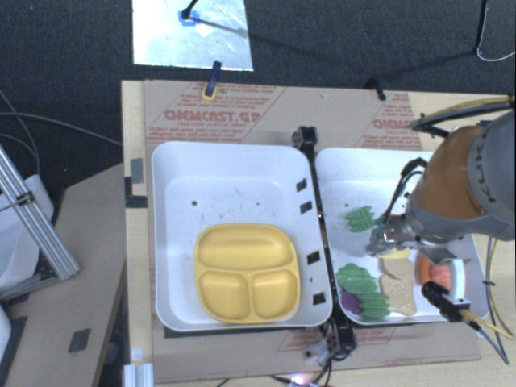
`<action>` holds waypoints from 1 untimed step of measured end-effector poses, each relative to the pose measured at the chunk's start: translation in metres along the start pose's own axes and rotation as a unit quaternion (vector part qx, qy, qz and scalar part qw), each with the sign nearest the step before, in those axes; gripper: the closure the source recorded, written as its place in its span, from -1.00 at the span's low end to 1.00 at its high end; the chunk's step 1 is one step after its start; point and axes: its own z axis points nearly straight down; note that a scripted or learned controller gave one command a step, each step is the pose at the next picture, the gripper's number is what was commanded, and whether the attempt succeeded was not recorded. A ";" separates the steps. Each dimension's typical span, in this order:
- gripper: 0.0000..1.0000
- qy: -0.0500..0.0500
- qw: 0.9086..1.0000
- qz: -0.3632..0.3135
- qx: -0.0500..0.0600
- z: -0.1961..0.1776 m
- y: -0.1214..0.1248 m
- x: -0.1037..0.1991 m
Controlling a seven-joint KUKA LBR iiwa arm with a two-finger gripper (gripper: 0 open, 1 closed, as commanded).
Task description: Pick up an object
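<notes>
End effector (385, 240) low in right bin (347, 172), just beside green leaf (360, 217); grip hard to tell. Yellow tray (247, 271) in left bin (226, 168). More toy food (372, 291) at near edge.

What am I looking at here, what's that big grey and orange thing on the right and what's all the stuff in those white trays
The grey and orange thing is a robot arm, seen by one camera fixed above the bench and looking down at a slant. The arm reaches in from the right, and its gripper sits low over the right bin. That bin holds toy food: a small green leafy piece, a larger green piece on something purple, a slice of bread and an orange-red item. The left bin holds a yellow divided plate. I cannot tell whether the gripper holds anything.
</notes>
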 end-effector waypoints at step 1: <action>1.00 0.000 1.000 -0.001 -0.001 -0.010 0.001 0.000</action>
